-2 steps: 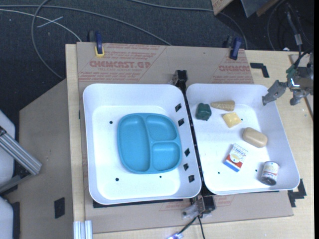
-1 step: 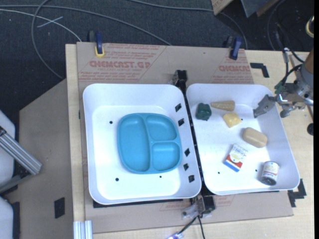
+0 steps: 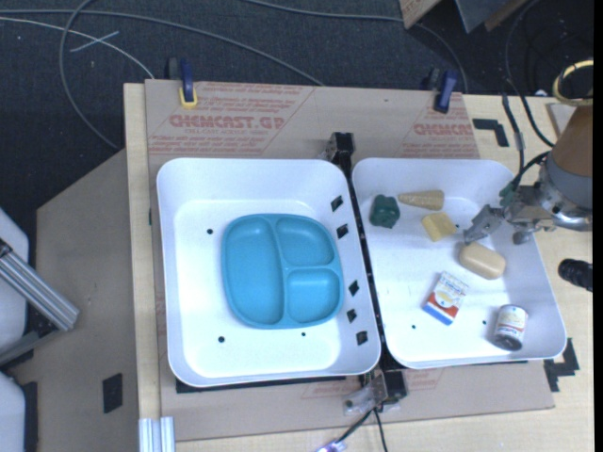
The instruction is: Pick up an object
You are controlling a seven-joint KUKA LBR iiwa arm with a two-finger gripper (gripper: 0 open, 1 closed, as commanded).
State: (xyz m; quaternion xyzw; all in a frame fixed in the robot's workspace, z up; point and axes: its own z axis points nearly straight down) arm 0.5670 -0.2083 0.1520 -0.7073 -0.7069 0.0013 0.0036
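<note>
A grey robot arm reaches in from the right over the right bin (image 3: 400,347). Its hand (image 3: 492,217) hovers at that bin's upper right; whether it is wide or narrow cannot be told, and nothing shows between its fingers. Just below the hand lies a tan block (image 3: 481,260). Left of the hand sit a small yellow piece (image 3: 436,227), a pale wedge (image 3: 421,199) and, farther left, a dark green lump (image 3: 383,211). Below the hand lie a red and white packet (image 3: 446,298) and a small can (image 3: 510,327). Far to the hand's left, the left bin (image 3: 179,252) holds a blue divided plate (image 3: 282,269). Both bins rest on the desk (image 3: 141,205).
</note>
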